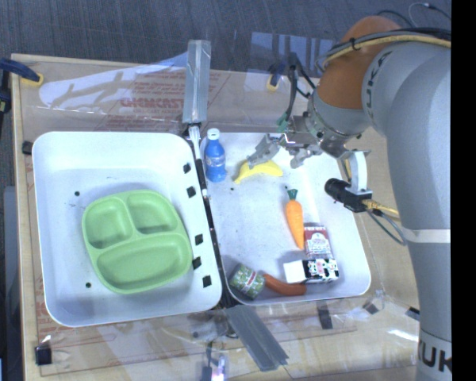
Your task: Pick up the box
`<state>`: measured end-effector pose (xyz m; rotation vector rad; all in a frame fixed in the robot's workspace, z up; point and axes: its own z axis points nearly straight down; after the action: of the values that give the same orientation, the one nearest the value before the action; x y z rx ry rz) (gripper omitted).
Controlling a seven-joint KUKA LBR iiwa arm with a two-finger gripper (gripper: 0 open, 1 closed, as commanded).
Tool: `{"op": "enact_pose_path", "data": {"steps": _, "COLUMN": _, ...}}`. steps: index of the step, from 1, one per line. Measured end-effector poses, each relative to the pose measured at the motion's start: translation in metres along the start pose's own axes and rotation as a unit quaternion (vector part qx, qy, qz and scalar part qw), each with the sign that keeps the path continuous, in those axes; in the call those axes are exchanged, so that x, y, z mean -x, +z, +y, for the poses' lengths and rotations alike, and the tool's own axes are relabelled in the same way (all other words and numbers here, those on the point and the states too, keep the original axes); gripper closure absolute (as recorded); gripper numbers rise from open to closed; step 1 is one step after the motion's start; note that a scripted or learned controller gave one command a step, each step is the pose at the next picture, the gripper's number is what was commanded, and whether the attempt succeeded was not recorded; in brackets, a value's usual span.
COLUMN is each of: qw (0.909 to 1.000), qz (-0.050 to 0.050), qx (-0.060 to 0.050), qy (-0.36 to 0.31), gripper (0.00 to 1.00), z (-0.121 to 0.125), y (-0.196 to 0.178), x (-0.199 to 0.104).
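Toward 1 o'clock in the right bin [353, 213], the gripper [268, 151] spreads empty fingers over the banana [258, 170], well apart from the box [318, 254] at 5 o'clock, risking grabbing the wrong item.

arm [412, 133] cut off at right and bottom edges, box [318, 254] label unreadable

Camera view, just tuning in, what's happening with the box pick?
The gripper hovers at the far end of the right bin, just above the banana. The box lies untouched at the near end, beside the carrot and sausage. The green tray sits in the left bin.
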<state>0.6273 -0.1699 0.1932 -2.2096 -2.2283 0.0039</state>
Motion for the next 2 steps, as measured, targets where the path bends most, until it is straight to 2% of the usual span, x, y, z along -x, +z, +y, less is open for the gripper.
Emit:
{"op": "enact_pose_path", "data": {"steps": 1, "qw": 1.0, "qz": 0.0, "qx": 0.0, "qy": 0.002, "gripper": 0.0, "z": -0.065, "y": 0.08, "x": -0.006}}
{"op": "enact_pose_path", "data": {"steps": 2, "qw": 0.9999, "qz": -0.004, "qx": 0.003, "qy": -0.011, "gripper": 0.0, "z": -0.115, "y": 0.101, "x": -0.052}}
